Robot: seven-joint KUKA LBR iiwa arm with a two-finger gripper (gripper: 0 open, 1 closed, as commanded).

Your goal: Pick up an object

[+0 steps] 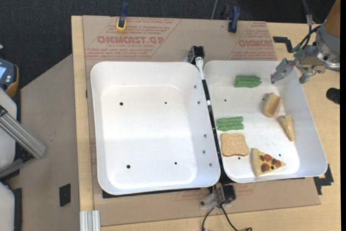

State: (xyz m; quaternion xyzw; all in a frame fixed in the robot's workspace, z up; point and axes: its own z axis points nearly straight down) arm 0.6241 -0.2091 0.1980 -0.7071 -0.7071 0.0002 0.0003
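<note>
pizza slice [265, 162] is lying in the near right corner of the right bin [308, 116], with a slice of toast [234, 145] just beside it toward the divider between the bins; a green bean pod [229, 123] is sitting a little farther in along that divider; a wedge of bread [287, 127] is resting by the right wall, and a bread roll [271, 104] is lying just beyond it; a second green pod [247, 81] is lying near the far edge; the left bin [108, 116] is sitting beside it on the bench; the gripper [292, 71] is hovering over the far right corner of the right bin, fingers spread apart and gripping nothing; the roll is looking like the nearest candidate, so the sensible move is centring over it, turning the wrist so the fingers are straddling its narrow width, then descending straight down; staying clear of the sloping bin wall is mattering, since a finger catching there is likely spoiling the grasp.
</note>
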